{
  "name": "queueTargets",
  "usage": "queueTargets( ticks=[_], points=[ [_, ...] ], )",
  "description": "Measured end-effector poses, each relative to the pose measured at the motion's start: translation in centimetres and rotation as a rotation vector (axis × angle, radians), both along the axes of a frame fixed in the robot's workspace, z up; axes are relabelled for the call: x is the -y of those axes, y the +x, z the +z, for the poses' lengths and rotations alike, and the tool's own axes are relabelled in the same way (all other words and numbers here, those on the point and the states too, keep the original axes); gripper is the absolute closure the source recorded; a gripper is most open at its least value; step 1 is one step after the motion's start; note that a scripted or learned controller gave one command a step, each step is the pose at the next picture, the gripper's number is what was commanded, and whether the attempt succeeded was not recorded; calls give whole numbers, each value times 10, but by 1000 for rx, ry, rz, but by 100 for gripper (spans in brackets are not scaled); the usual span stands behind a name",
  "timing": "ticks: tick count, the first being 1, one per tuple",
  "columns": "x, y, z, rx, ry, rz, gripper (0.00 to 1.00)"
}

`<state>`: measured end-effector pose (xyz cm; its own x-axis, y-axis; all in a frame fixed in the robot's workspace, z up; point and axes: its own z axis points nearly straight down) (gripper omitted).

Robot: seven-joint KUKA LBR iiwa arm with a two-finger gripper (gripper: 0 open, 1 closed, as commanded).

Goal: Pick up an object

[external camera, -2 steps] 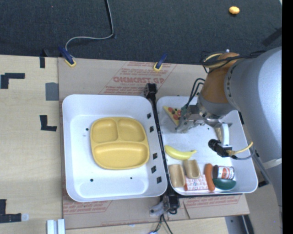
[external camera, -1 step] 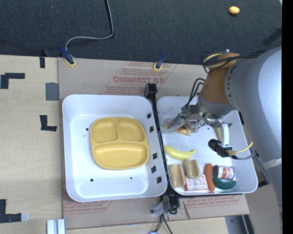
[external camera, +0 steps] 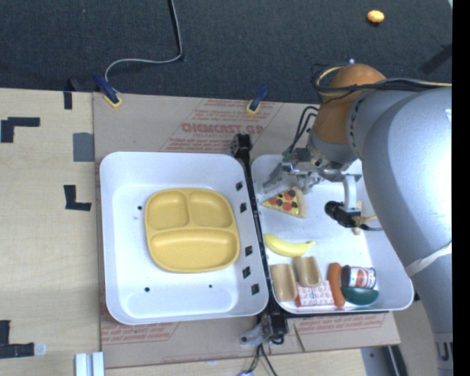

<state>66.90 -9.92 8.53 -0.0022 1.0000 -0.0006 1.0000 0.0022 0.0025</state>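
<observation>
Nearest to me, along the near edge of the right bin (external camera: 400, 294), I log a row of small things: two hot dog buns (external camera: 295, 276) side by side, a red-and-white packet (external camera: 314, 296) just in front of them, a sausage (external camera: 336, 283) lying lengthwise, a small can (external camera: 361, 277) on its side, and a dark green piece (external camera: 361, 296) touching the can's near side. Just beyond the buns lies a banana (external camera: 288, 246), curved, close to the divider between the bins. Farther still sits a pizza slice (external camera: 286, 203), point toward the right.

The gripper (external camera: 294, 173) is at the far left part of the right bin, just above the pizza slice. I see its fingers spread apart, pointing down toward the slice, with nothing between them. The grey arm (external camera: 407, 161) covers the right side of this bin, with the orange band (external camera: 345, 99) above the wrist.

The left bin (external camera: 125, 220) holds a yellow divided tray (external camera: 192, 228), flat, roughly centred. A small orange ball (external camera: 375, 16) lies on the dark floor at far right.
</observation>
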Motion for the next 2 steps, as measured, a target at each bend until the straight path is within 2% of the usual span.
queueTargets(
  ticks=[2],
  points=[
    [-5, 0, 0, -1, -2, -1, 0]
  ],
)
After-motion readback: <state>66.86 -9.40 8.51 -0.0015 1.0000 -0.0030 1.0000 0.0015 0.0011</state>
